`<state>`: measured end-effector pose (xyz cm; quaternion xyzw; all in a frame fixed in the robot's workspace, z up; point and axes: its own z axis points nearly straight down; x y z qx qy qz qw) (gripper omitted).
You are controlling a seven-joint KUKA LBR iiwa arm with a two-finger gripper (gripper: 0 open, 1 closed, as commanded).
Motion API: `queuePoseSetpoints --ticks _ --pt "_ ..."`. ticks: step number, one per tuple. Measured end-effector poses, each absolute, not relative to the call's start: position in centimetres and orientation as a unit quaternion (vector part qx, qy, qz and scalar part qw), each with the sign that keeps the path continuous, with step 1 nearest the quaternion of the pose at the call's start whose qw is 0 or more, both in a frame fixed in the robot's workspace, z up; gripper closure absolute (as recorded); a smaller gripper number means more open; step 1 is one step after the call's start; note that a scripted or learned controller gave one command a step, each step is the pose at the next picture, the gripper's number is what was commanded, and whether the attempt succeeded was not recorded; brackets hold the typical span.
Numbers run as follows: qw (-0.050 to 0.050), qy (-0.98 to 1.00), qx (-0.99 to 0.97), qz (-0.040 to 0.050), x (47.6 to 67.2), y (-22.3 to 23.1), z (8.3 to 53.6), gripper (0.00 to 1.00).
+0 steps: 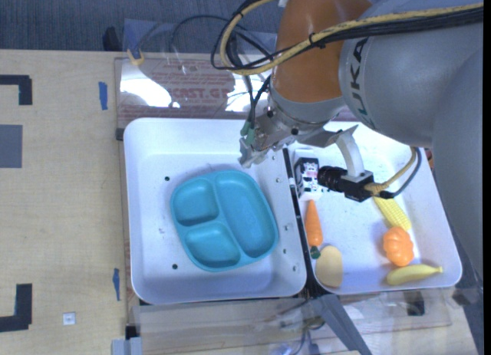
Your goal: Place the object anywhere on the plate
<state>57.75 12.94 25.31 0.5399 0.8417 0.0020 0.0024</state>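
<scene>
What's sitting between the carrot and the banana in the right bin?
In the camera view, a pale potato-like piece and an orange fruit lie between the carrot and the banana.

Fixed above the pale wooden tabletop [54, 215], looking down at a slant on two shallow white plastic bins [146, 192] side by side; near enough for the grey-and-orange arm [368, 54] to crowd the upper right.
</scene>
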Motion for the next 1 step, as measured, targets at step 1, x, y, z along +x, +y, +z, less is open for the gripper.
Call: queuePoseSetpoints --ticks 1 --pt "-0.002 0.834 0.551 -0.002 56.89 15.63 22.1 1.0"
